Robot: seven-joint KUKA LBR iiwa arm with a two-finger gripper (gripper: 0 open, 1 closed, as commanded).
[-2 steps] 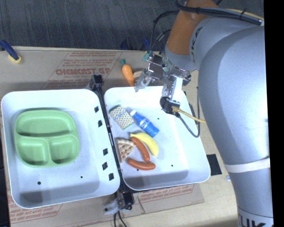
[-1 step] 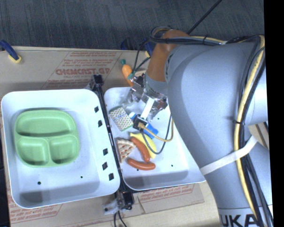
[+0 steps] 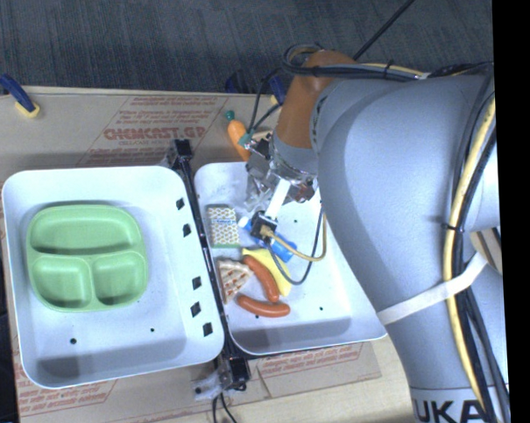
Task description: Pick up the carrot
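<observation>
Carrot (image 3: pixel 236 136) lies on the surface, apparently just outside the right bin's (image 3: pixel 340 321) upper-left corner. Gripper (image 3: pixel 266 187) hangs over that bin, near the carrot; whether open or closed cannot be told.

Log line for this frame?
gripper over right bin | carrot by its far rim, apart from gripper | sausages in right bin | green plate in left bin

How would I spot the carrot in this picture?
Find the white bin on the view's right. At its far-left corner, by the rim, the carrot is the small orange piece with a green tip. The sausages are redder, without green, and lie at the bin's near end.
</observation>
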